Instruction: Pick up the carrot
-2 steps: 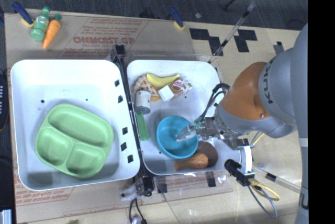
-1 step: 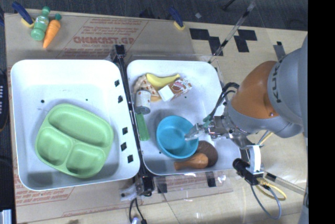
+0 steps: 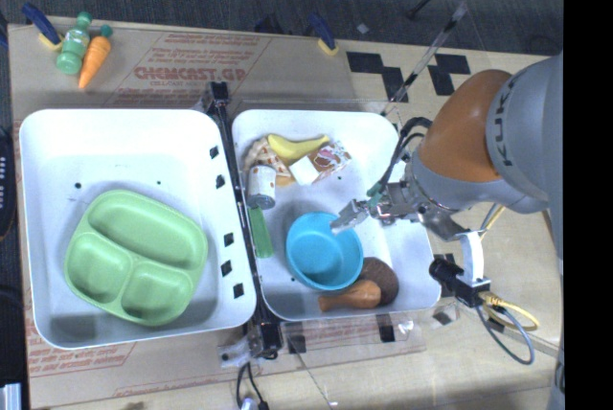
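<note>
Camera view: you see one slanted top-down look at both bins.
Carrot [image 3: 94, 60]: on tabletop, top-left, outside bins, touching green bottle [image 3: 72, 49].
Pincer [image 3: 351, 215]: over R bin, at blue bowl [image 3: 325, 251] rim; open/closed, can't tell.
Why: pincer's well apart from carrot, so long reach needed.

Even, fairly bright overhead light whitens both bins [image 3: 57, 149] almost to glare, with soft shadows pooling in their near corners. The dark floor beyond the worktop's [image 3: 192, 63] far edge stays dim. Detail is slightly soft and grainy throughout.
</note>
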